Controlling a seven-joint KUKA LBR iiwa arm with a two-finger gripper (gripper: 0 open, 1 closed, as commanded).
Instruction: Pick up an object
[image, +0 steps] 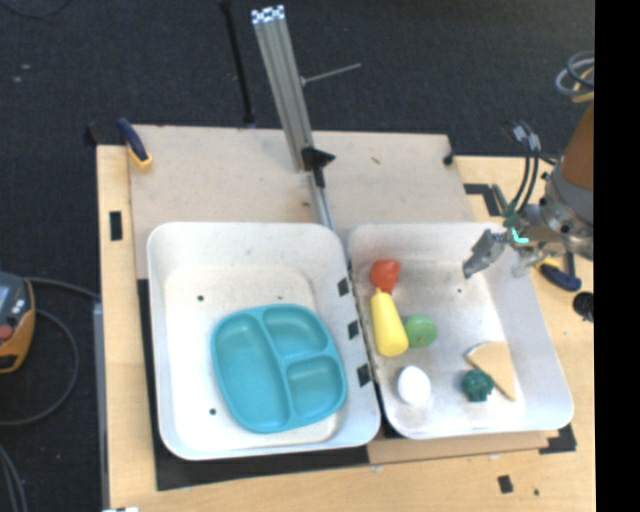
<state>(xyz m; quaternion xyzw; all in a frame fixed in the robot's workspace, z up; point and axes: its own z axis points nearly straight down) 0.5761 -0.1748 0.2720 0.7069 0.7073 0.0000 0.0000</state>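
The left bin (180, 260) is sitting nearest you, its lower edge lying closest to the camera, and it is the largest item on the bench. You are seeing a turquoise divided tray (278, 366) resting inside it toward its lower right, with three compartments facing up.

The right bin (545, 345) is sitting just beside the left one, their inner walls touching along the middle. Inside it you are looking at six small objects. In descending size:

1. A yellow cylinder (388, 323) is lying near the bin's left wall, its long axis running top to bottom.
2. A tan wedge (497, 366) is lying toward the lower right.
3. A green ball (421, 330) is sitting just beside the yellow cylinder, on its right.
4. A white ball (413, 385) is sitting below the yellow cylinder, close to its lower end.
5. A red object (385, 273) is sitting at the cylinder's upper end, touching or nearly so.
6. A dark green object (477, 385) is touching the wedge's left edge.

The gripper (482, 257) is hanging over the upper right part of the right bin, well apart from every object. You cannot tell from this angle how the pincer is set, apart or together. Nothing is showing between its tips.
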